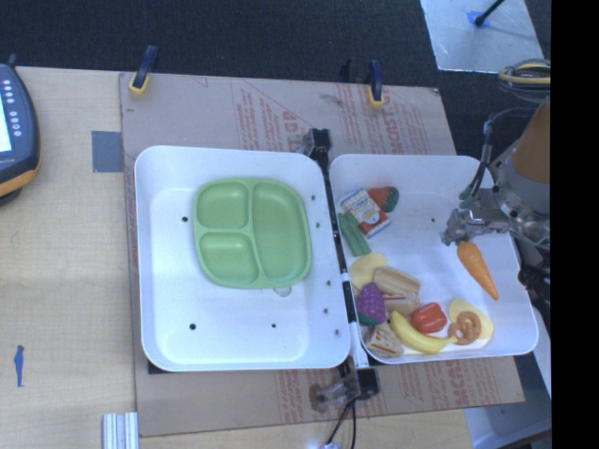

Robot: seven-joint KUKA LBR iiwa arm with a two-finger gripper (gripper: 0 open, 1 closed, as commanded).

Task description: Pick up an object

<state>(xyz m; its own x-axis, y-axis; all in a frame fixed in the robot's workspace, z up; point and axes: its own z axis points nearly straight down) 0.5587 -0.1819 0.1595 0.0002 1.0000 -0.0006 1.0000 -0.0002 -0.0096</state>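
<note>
Gripper (465, 227) sits low at the right bin's (426, 171) right side, right at the top end of the carrot (477, 267); can't tell if the fingers are spread or pinched, too small and blurred. Nothing visibly between them, so I'm not calling a grasp. Risks: carrot is tapered and smooth-looking, so a pinch near the thick end could squirt it out; it also lies close to the bin wall, so a finger could catch the rim. The carrot is orange, lying at a slant, tip pointing toward the lower right, apart from the food pile along the bin's left and bottom. Green divided plate (253, 233) in the left bin (168, 335) is irrelevant here.
</note>
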